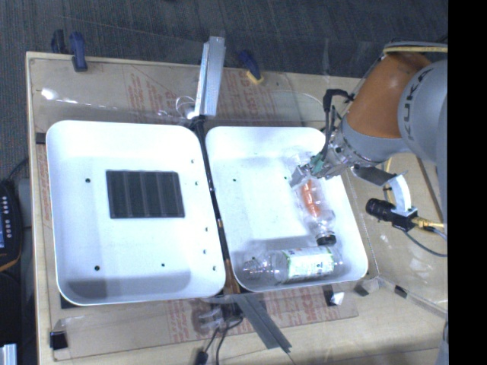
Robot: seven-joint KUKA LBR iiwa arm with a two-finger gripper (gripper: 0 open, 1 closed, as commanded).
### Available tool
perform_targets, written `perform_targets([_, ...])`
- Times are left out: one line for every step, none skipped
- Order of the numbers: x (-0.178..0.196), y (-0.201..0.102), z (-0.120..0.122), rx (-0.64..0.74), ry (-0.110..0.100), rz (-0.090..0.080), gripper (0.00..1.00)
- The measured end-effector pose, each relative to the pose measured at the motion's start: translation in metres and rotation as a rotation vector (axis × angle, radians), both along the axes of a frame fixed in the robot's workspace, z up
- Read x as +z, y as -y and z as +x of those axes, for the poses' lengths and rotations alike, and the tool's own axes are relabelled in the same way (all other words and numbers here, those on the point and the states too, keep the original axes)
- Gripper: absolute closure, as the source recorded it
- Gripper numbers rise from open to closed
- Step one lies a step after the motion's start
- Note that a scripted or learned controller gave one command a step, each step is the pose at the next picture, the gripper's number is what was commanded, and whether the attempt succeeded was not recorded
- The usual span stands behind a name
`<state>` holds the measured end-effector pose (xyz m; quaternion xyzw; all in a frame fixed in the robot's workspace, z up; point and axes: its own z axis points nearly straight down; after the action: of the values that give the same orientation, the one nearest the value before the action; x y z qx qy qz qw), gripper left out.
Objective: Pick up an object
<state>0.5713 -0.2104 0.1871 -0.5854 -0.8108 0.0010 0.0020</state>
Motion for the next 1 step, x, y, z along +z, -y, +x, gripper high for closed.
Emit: perform_targets([0.0000, -0.0001, 0.0000, 0.000, 0.000, 0.000, 0.00])
